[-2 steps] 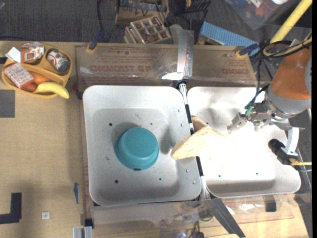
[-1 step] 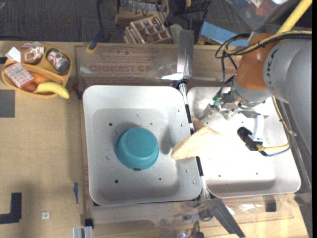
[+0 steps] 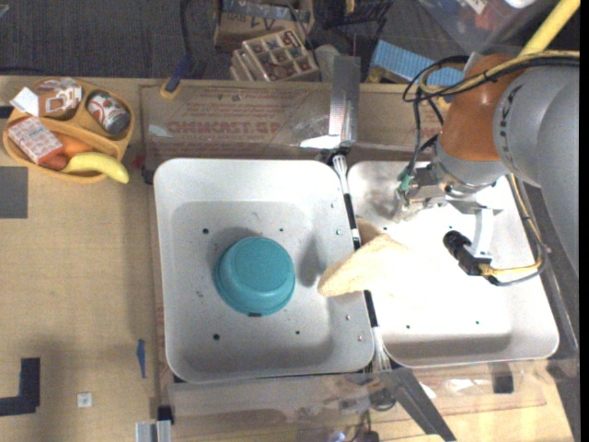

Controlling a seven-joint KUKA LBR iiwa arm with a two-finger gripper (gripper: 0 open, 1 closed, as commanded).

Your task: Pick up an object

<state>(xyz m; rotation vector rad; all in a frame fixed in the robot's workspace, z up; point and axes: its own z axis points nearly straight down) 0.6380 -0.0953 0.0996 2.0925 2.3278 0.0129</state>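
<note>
The nearest thing to pick is a tan wedge (image 3: 359, 267) that lies across the wall shared by the two bins, its broad end over the right edge of the left bin (image 3: 166, 247) and its tip over the left edge of the right bin (image 3: 515, 339). The gripper (image 3: 408, 199) sits low near the far left corner of the right bin, close to the wedge's tip but apart from it. Whether it is released or clenched I cannot tell, and nothing shows in its grasp. The risk is the perch: a descent here could strike the bin walls, or a push could tip the wedge off into either bin instead of gripping it. A teal bowl (image 3: 256, 274) rests mouth down mid left bin, well apart, smooth and likely to slip. A tray (image 3: 18, 141) with a banana (image 3: 97, 164) sits at the bench's far left corner, out of the way.
</note>
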